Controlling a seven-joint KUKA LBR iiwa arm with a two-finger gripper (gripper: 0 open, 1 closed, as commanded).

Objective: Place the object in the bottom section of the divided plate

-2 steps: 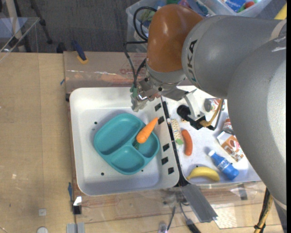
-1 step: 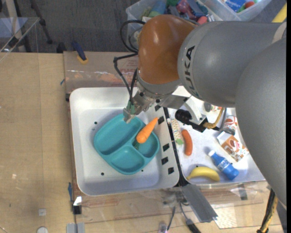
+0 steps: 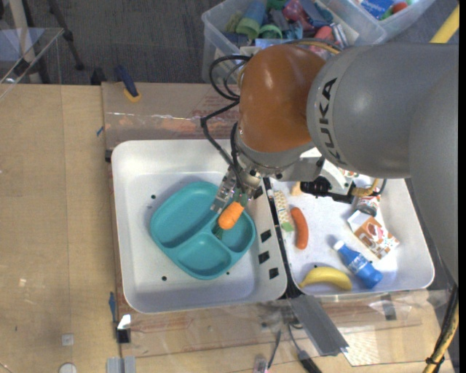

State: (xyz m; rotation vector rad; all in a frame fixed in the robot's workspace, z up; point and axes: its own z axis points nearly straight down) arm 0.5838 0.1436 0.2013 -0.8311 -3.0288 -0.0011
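Observation:
A teal divided plate (image 3: 191, 232) lies in the left white bin (image 3: 138, 218). My gripper (image 3: 234, 197) hangs over the plate's right side, fingers pointing down. An orange carrot (image 3: 231, 216) with a green top sits between the fingertips, its upper end gripped. The carrot hovers at the plate's right-hand section, close to the divider ridge. The grey arm and its orange band cover the bin's upper right corner.
The right bin (image 3: 415, 269) holds a red sausage-shaped toy (image 3: 299, 226), a banana (image 3: 326, 277), a blue bottle (image 3: 359, 264) and a snack packet (image 3: 373, 234). The wall between the bins (image 3: 275, 248) runs just right of the plate. Clear tubs of toys (image 3: 291, 22) stand behind.

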